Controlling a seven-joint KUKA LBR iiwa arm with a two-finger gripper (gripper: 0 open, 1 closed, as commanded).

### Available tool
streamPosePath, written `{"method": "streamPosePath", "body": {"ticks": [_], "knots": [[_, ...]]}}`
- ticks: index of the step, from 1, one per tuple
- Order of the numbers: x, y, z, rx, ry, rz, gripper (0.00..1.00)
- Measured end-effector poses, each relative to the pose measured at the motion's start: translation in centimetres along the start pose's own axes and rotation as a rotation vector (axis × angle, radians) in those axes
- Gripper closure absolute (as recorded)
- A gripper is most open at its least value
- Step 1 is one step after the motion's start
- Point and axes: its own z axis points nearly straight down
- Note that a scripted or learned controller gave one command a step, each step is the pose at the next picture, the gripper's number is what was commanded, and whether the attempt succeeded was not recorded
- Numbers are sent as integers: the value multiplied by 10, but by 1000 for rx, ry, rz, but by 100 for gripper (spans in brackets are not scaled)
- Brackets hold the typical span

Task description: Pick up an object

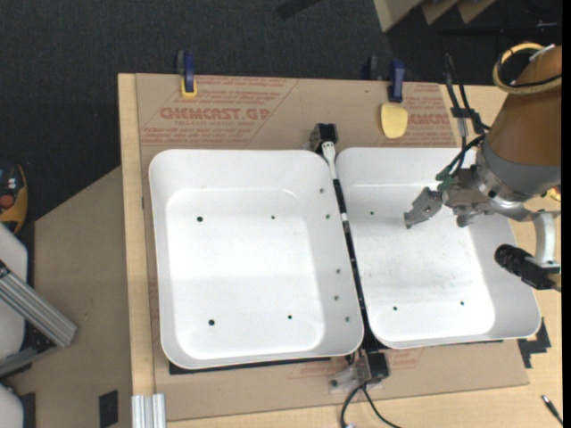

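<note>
While the gripper (pixel 421 212) hung low over the right bin (pixel 428 279), toward that bin's far half and pointing left, its own state could not be told from this slanted view, whether spread or pressed together, and nothing could be seen held in it. Behind the gripper, to its right, rose the arm (pixel 528 127) with its orange band. Beneath the gripper lay the bin's bare white floor, marked by a few small dark dots. A pale yellow object (pixel 393 119) lay beyond the gripper and slightly to its left, outside the bin, on the brown board (pixel 232 105) just past the bin's far rim; it was well apart from the gripper and not touching it. Farther from the gripper in the same direction, a blue clamp (pixel 396 78) gripped the board's far edge just beyond the yellow object. Left of the gripper, a dark strip (pixel 343 226) ran along the seam between the bins, with a black clip (pixel 324 135) at its far end. Farther left of the gripper sat the left bin (pixel 241 266).
</note>
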Motion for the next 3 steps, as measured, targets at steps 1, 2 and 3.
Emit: {"method": "streamPosePath", "body": {"ticks": [1, 2, 3], "knots": [[35, -25, -157, -16, -1, -5, 0], [33, -24, -159, -4, -2, -1, 100], [88, 27, -74, 1, 2, -4, 100]]}}
